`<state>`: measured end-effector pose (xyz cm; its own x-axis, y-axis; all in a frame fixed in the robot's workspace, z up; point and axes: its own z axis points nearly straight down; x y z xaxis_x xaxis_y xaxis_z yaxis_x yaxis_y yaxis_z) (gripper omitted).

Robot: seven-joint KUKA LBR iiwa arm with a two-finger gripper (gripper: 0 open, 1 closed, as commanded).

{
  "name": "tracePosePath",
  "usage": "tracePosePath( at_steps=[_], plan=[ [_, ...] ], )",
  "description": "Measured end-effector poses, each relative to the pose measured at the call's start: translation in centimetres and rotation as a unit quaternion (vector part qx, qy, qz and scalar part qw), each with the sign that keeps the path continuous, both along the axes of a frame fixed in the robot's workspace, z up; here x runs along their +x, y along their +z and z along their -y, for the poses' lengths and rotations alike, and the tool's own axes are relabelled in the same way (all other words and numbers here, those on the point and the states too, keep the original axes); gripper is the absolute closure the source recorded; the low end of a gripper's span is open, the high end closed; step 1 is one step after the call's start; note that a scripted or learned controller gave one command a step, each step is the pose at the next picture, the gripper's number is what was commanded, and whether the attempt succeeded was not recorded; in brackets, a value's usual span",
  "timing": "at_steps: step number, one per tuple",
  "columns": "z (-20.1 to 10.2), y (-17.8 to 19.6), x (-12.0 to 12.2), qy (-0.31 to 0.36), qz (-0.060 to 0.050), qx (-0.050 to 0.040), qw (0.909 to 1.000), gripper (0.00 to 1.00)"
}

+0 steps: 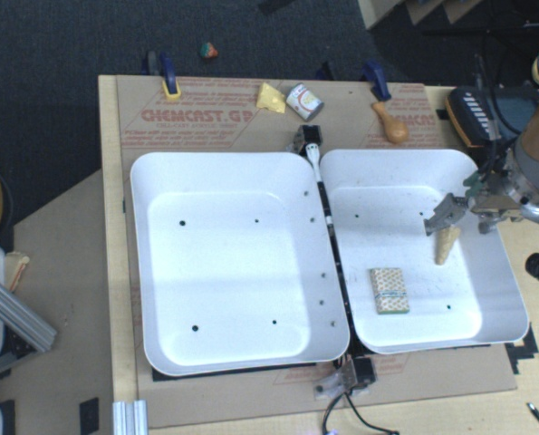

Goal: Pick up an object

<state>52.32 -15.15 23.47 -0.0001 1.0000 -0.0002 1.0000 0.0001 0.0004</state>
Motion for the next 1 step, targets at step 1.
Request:
tracePosePath(
  at_steps=[1],
  plan=[
    [-5.90,-15.69,-1.15,0.002,-0.003,0.0020,1.0000,0.00]
  ],
)
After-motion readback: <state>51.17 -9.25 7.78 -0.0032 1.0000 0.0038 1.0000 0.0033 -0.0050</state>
